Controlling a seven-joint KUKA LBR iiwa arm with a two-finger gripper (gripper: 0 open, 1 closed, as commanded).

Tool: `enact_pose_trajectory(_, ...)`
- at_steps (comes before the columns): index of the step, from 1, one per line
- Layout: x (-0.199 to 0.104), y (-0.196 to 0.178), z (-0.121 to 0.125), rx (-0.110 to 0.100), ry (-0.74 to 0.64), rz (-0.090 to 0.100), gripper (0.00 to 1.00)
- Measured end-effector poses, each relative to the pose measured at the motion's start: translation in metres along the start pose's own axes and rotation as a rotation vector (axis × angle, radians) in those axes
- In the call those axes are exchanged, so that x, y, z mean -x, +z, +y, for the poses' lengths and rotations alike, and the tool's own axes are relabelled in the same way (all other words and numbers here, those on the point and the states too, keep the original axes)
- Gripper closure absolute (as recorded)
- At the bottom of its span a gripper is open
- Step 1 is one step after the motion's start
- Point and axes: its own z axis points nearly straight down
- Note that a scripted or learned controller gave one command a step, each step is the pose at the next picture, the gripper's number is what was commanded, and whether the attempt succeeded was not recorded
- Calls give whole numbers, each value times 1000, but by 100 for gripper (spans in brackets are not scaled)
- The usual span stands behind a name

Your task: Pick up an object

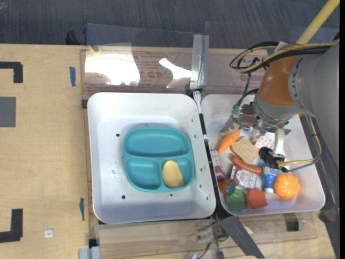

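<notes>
1 orange toy carrot (228, 141) lies slantwise near the right white bin's (318, 190) left edge, tip up-right beside the gripper (252, 124).

**Grey arm, orange band, looped cables**

A broad grey arm (321, 85) is seen, ringed by a rounded orange band (276, 85). Black and yellow cables (253, 55) are looped above it. Dark metal wrist hardware (253, 117) is fitted below the band.
</notes>
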Motion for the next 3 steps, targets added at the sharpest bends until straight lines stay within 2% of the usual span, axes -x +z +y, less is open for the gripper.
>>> enact_pose_trajectory(1,1,-10,2,3,2,-1,100)
enact_pose_trajectory(2,-49,-100,21,2,28,1,100)
enact_pose_trajectory(3,-47,-96,19,-6,30,-2,0)
